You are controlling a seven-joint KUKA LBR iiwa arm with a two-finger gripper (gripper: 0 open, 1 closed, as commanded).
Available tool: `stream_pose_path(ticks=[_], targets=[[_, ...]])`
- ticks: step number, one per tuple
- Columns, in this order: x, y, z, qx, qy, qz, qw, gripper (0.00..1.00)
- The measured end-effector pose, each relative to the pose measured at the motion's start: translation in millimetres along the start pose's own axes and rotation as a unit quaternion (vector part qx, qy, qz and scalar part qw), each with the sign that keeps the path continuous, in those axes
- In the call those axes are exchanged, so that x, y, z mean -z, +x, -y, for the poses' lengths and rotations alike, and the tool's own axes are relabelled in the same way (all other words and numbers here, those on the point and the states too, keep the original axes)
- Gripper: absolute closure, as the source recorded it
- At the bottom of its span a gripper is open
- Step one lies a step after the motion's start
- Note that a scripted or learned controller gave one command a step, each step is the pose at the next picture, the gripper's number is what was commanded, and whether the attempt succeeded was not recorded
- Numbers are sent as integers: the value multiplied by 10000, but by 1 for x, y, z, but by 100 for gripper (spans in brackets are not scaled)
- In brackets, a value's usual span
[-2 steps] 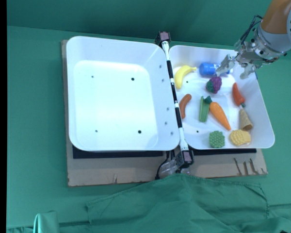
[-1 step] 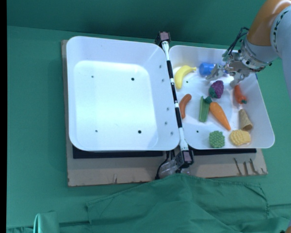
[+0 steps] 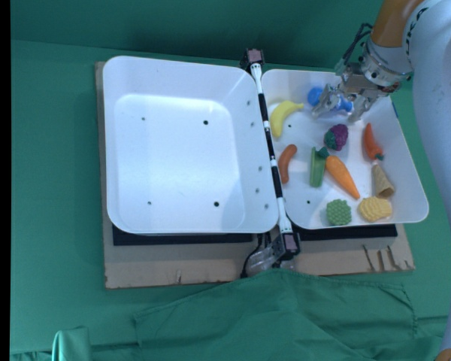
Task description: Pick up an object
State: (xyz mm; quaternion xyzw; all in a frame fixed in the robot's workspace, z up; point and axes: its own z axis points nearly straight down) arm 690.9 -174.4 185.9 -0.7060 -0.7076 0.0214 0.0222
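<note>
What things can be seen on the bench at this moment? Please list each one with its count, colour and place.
left bin: 1, white, left half of bench
right bin: 1, white, right half
banana: 1, yellow, right bin, upper left
blue toy: 1, blue, right bin top, at the gripper
grapes: 1, purple, centre
sausage: 1, orange-red, left side
carrot: 1, orange, centre
cone: 1, tan, right side
arm: 1, grey, orange band, from right
gripper: 1, above the blue toy

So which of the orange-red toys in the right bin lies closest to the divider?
The sausage-shaped orange-red piece, just right of the divider below the banana. The carrot and chili-like piece lie farther right.
</note>
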Motion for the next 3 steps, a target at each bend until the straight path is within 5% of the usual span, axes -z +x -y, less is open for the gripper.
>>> stream_pose_path(ticks=[1, 3], targets=[[24, 7, 0, -32, -111, 15, 9999, 0], [27, -4, -1, -20, -127, -18, 9999, 0]])
